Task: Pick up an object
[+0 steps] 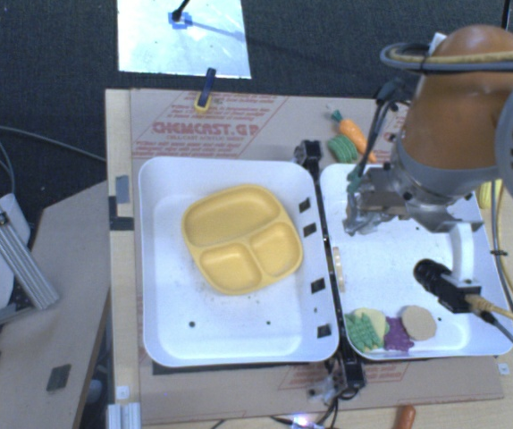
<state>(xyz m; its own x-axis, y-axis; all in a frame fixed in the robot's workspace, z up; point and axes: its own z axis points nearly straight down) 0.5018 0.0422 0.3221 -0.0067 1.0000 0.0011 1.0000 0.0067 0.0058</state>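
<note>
In the camera view the gripper [364, 214] is seen low over the right bin [377, 266], its opening impossible to tell, so the approach step is judged in hand, with a descent needed toward toy food [391, 327] at the near edge.

You have open floor in the middle of the right bin [391, 275], between the arm [458, 123] above and the 3 toys [391, 329] along its near wall. The arm blocks that bin's far half. In the left bin [163, 329], the yellow tray [241, 238] fills the centre; free room runs along the near edge and corners.
</note>
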